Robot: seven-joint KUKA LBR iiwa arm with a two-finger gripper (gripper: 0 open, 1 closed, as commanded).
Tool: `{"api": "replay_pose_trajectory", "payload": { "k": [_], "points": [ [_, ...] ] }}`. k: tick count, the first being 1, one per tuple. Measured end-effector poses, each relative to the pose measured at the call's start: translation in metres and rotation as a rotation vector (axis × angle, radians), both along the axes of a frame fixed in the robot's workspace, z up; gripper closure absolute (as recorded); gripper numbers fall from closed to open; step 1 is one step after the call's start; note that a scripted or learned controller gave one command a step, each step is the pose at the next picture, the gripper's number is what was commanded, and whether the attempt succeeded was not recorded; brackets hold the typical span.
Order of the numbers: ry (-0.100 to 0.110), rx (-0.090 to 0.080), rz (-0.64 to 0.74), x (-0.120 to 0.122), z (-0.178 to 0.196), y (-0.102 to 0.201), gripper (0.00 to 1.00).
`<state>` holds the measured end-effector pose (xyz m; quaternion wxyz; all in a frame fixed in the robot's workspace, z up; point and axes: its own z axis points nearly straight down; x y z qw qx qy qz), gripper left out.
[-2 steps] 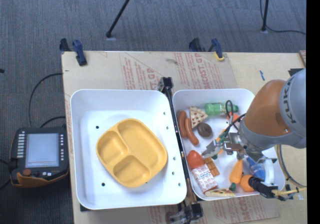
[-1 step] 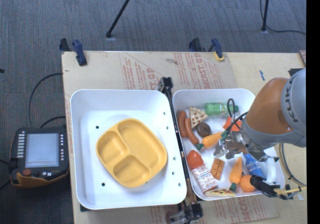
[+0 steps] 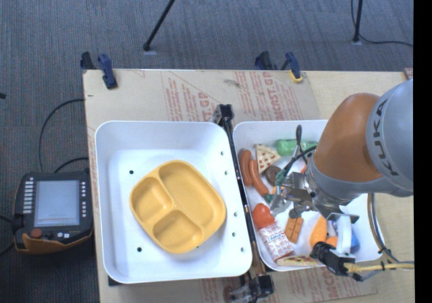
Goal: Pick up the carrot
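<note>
My gripper (image 3: 294,202) hung low over the right bin (image 3: 246,134), down among the play food, and from above I could not tell how it was set, since the wrist and its dark hardware covered it. My arm (image 3: 395,136) came in from the right, the orange band (image 3: 347,140) bulking over the bin's far half and hiding whatever lay beneath it. The carrot (image 3: 318,231), a short orange piece, lay in the near part of that bin, just beside and a little nearer the camera than my gripper, and nothing showed it caught by the tool. Touching its left side was an orange waffled block (image 3: 293,228), and left of that a red tomato (image 3: 262,214) sat near the bin's left wall. Below the tomato rested a white packet with red print (image 3: 275,241). A blue and white item (image 3: 342,234) stood just right of the carrot. Farther up the bin I saw two sausages (image 3: 251,169) lying side by side along the left wall, a lattice-topped pie wedge (image 3: 266,157) next to them, and something green (image 3: 289,147) toward the far side. The left bin (image 3: 108,160) held a yellow divided plate (image 3: 177,206), well apart from my gripper. A teach pendant (image 3: 52,210) lay on the floor left of the bench (image 3: 169,92).
</note>
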<state>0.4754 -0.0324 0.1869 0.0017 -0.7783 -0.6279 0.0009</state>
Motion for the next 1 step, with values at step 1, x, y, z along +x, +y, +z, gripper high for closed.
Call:
{"api": "replay_pose_trajectory", "payload": {
  "k": [1],
  "points": [
    [0.000, -0.002, -0.181, 0.0410, 0.0462, 0.0013, 1.00]
  ]
}}
